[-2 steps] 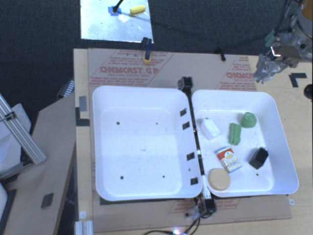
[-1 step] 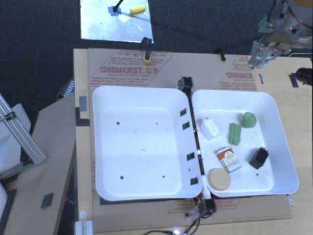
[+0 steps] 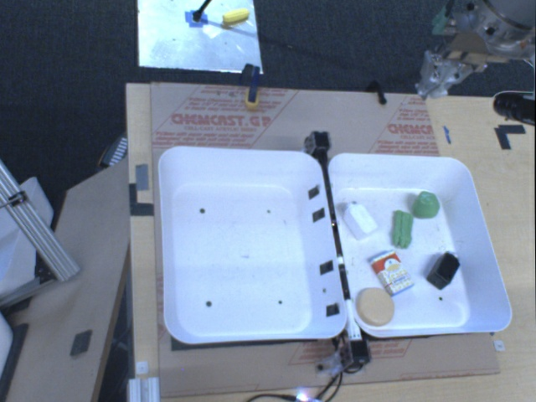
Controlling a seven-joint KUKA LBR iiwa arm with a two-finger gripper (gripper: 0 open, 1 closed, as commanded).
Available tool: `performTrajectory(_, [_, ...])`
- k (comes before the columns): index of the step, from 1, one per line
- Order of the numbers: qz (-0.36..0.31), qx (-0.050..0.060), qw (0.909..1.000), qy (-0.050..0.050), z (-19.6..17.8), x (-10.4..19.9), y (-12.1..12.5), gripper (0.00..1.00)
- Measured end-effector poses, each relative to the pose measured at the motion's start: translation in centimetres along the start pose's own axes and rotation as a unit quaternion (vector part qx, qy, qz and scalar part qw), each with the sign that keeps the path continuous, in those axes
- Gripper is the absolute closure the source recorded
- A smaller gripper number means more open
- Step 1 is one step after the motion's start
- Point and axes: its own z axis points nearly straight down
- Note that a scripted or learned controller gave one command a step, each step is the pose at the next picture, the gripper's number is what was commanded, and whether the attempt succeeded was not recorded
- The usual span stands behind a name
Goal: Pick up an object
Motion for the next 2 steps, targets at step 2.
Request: performTrajectory(2, [0.001,-0.001,1.0000,0.000,-0.1,0.1,-0.1,1.00])
